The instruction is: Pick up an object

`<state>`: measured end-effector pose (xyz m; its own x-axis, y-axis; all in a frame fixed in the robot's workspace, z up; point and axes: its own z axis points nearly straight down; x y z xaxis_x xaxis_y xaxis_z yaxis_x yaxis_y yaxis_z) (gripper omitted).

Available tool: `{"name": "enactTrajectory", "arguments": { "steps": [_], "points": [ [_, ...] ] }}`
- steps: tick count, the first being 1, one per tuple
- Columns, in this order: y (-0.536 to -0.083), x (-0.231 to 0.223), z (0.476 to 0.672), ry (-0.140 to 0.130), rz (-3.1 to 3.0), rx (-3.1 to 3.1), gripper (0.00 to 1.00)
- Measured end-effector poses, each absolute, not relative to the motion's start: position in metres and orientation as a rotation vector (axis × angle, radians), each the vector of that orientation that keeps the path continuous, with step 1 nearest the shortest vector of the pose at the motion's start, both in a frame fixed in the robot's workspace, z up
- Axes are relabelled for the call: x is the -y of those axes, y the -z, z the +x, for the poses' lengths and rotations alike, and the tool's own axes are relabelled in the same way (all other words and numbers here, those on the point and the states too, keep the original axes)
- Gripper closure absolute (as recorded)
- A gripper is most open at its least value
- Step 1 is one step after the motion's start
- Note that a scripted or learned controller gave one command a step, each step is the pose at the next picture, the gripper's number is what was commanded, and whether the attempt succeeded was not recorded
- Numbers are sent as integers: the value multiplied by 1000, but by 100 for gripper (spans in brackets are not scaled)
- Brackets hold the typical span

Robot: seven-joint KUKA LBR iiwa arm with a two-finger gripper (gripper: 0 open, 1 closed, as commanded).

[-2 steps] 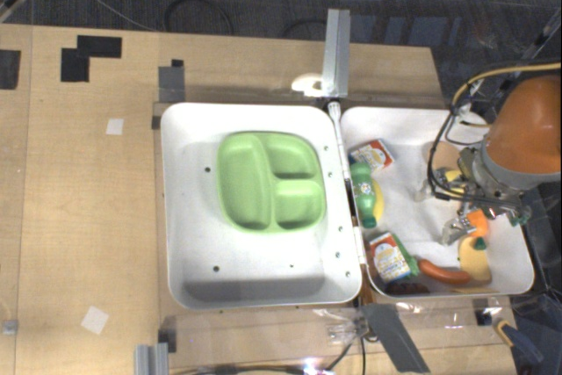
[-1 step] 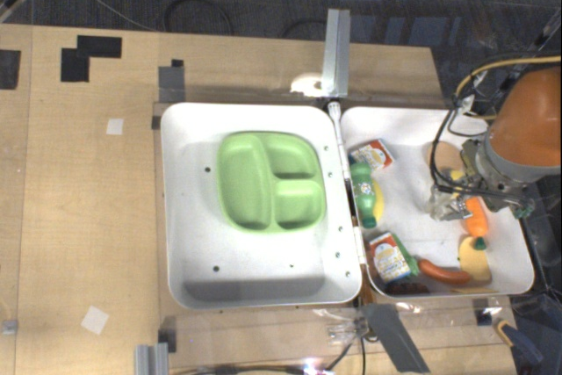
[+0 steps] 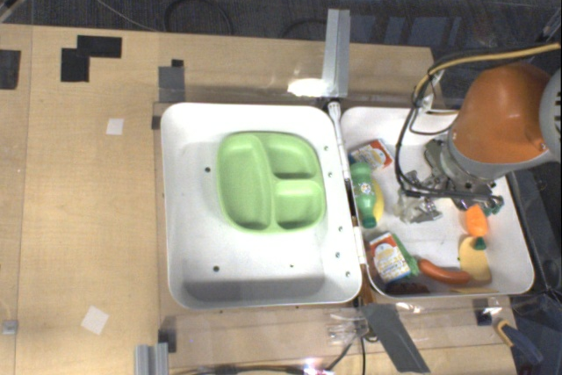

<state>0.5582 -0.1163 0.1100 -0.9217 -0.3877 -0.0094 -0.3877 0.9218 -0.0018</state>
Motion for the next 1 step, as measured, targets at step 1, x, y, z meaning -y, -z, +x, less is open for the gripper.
{"name": "enactTrajectory", "arguments": {
  "steps": [1],
  "points": [
    [-194,163,562,10,-936,-2986,100]
  ]
}}
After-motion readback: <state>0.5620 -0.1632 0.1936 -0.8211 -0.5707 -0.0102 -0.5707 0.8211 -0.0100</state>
